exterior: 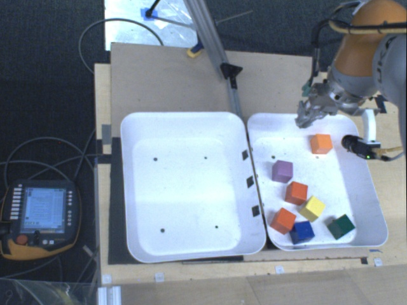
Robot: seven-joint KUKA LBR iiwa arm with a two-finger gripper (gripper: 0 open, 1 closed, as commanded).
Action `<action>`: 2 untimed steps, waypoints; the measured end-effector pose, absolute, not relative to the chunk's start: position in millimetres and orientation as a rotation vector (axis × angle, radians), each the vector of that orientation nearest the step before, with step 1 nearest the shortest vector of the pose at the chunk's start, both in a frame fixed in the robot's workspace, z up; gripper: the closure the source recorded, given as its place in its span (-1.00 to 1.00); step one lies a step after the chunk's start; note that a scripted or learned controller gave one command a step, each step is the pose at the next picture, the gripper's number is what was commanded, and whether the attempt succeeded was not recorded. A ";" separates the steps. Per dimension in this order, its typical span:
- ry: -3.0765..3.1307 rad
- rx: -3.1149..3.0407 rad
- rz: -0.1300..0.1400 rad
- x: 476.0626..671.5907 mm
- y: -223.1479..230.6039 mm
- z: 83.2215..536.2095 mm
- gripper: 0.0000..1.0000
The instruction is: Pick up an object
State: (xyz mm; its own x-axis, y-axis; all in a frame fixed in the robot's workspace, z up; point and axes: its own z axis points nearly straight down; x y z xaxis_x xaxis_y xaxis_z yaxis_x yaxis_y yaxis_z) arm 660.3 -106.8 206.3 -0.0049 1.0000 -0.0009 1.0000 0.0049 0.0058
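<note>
Hovering gripper (310, 119): sits over the far-left corner of the right bin (365, 189), nothing between its fingers as far as I can see; honestly can't tell if they're spread or closed from this angle
Arm: grey with the orange band (372, 33), reaching in from the upper right
Orange cube (321, 143): closest block to the gripper, just below and right of it, not touching
Purple cube (282, 171): sits alone mid-bin
Cluster near the front: red-orange cube (296, 192), yellow cube (313, 208), another orange cube (283, 220), blue cube (302, 232), all bunched together
Green cube (341, 226): slightly apart, front right
Left bin (133, 170): just beside the right one
Teach pendant (39, 218): off the bench, far left
</note>
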 end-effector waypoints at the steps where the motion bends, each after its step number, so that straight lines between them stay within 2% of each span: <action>1: 2.234 2.211 0.004 641.3 -46.0 210.0 1.00; 2: 2.234 2.210 0.004 632.8 5.7 219.7 1.00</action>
State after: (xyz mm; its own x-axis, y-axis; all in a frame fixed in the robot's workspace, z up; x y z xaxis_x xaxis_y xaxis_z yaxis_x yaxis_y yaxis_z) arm 632.8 5.7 219.7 -0.0109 0.9999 0.0026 0.9999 0.0109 0.0012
